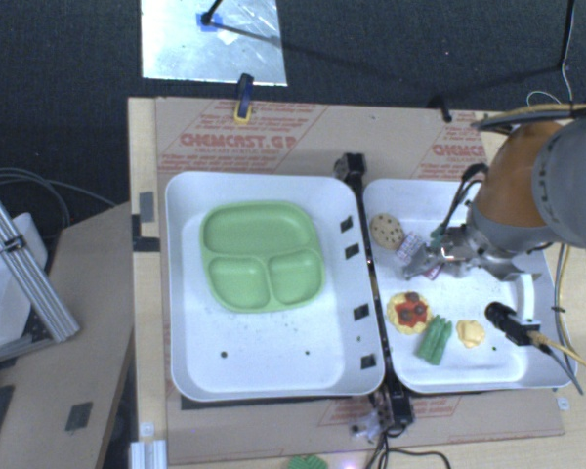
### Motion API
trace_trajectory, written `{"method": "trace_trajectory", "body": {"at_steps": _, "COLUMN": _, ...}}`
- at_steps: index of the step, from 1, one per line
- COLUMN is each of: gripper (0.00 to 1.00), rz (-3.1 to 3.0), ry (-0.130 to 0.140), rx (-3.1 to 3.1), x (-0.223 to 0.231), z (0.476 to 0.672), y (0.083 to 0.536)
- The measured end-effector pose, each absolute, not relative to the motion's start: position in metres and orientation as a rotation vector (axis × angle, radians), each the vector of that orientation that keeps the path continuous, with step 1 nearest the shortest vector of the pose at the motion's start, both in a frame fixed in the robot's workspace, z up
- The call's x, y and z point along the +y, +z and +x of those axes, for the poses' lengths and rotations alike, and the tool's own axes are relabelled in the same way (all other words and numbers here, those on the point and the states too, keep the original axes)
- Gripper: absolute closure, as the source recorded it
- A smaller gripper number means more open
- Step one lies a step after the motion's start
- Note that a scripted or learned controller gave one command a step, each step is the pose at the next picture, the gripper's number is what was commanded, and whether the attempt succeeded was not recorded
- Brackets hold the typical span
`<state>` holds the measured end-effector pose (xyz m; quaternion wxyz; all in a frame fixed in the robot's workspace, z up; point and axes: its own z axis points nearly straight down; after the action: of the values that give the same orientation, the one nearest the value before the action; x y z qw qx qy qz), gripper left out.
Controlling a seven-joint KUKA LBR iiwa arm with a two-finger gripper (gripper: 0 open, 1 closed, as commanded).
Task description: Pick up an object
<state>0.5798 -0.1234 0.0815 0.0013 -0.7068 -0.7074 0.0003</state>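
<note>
The gripper [420, 265] sits low in the right bin [396, 198], just beside a cookie [386, 229] at ten o'clock. Whether it is open or closed, I cannot tell. A pizza toy [409, 312] lies at six o'clock

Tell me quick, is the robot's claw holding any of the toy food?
Gripper: low in the right bin, beside the cookie; whether it is open, closed or holding anything cannot be told.

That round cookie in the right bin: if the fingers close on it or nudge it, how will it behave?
The cookie lies flat in the right bin, so it probably slides rather than rolls. It looks like stiff toy food, likely light. Its low profile may let the gripper slip off.
</note>
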Motion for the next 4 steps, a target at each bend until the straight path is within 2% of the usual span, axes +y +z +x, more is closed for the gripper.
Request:
{"method": "trace_trajectory", "body": {"at_steps": 1, "gripper": 1.0, "rz": -2.222, "ry": -0.004, "rx": -2.224, "x": -0.124, "z": 0.582, "y": 0.095}}
{"method": "trace_trajectory", "body": {"at_steps": 2, "gripper": 0.0, "rz": -2.221, "ry": -0.003, "rx": -2.224, "x": -0.124, "z": 0.582, "y": 0.095}}
{"method": "trace_trajectory", "body": {"at_steps": 3, "gripper": 0.0, "rz": -2.229, "ry": -0.002, "rx": -2.225, "x": -0.202, "z": 0.622, "y": 0.085}}
{"method": "trace_trajectory", "body": {"at_steps": 4, "gripper": 0.0, "rz": -2.204, "ry": 0.011, "rx": -2.23, "x": -0.16, "z": 0.669, "y": 0.085}}
